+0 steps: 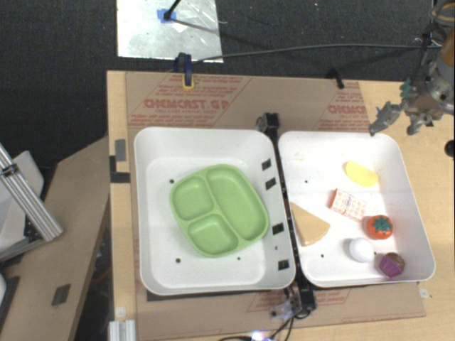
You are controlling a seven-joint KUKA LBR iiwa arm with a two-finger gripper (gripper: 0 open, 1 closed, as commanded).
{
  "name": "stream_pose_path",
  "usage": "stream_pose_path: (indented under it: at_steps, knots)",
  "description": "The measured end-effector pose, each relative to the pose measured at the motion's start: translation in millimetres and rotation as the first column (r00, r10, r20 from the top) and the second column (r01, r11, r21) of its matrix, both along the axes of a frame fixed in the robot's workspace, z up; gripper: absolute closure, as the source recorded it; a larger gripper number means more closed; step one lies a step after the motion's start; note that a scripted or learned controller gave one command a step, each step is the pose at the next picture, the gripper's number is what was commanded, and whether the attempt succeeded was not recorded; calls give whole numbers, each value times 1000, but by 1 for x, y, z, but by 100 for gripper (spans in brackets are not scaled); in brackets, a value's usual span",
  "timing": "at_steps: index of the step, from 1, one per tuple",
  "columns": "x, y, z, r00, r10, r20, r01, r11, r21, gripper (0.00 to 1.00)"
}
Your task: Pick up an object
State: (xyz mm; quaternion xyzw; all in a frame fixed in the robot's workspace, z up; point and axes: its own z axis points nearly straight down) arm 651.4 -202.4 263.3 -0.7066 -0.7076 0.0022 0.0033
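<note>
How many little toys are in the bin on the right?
6. Yellow piece near the back, pink box mid-bin, tan wedge by the left wall, orange fruit, white ball and purple piece at the front right.

The arm (442, 55) runs off the right edge — small packet's (348, 204) print too tiny to read.

Both white bins (213, 144) look like smooth, faintly glossy plastic; the green divided plate (217, 209) is matt plastic. At twelve o'clock lies a shiny crinkled foil sheet (168, 20); the bench (234, 94) is matt cardboard.
</note>
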Motion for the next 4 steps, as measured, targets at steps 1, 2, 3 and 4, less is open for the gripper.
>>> stream_pose_path:
  at_steps: [1, 2, 3, 4]
  knots:
    - [2, 1, 7, 1000, 2, 11, -2, 1000, -3, 0]
    - [-5, -2, -52, 1000, 0, 6, 0, 1000, -1, 0]
    - [-9, -2, -114, 1000, 0, 5, 0, 1000, -1, 0]
    - [-13, 7, -170, 1000, 3, 6, -3, 1000, -1, 0]
